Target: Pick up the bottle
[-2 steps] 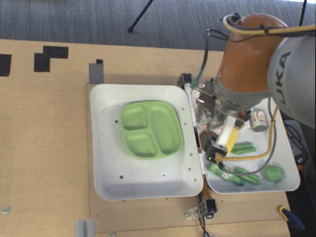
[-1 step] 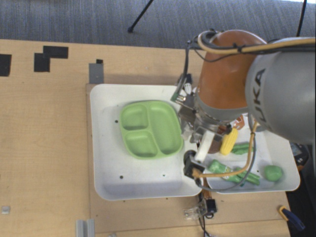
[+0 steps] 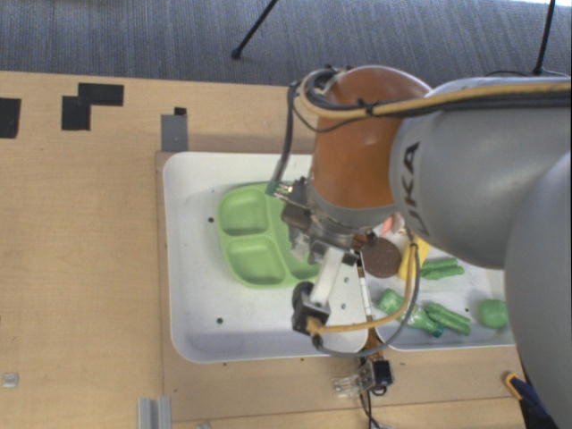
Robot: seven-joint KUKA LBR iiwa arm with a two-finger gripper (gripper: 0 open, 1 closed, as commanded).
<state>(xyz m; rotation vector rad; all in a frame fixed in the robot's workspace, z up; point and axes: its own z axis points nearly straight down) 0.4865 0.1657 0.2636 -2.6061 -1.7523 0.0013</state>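
Observation:
A green bottle [image 3: 440, 318] lies on its side in the right bin [image 3: 465, 340], near the front wall. My gripper [image 3: 323, 244] hangs under the orange wrist band, over the right edge of the left bin [image 3: 192, 266]. It is left of the bottle and apart from it, close to the green divided tray [image 3: 250, 235]. The wrist hides the gripper's tip.
In the right bin lie another long green piece [image 3: 442, 268], a green rounded piece [image 3: 492, 311], a smaller green piece [image 3: 390, 301] and a brown disc [image 3: 384, 257]. The arm covers much of that bin. Bare white floor shows at the left bin's front.

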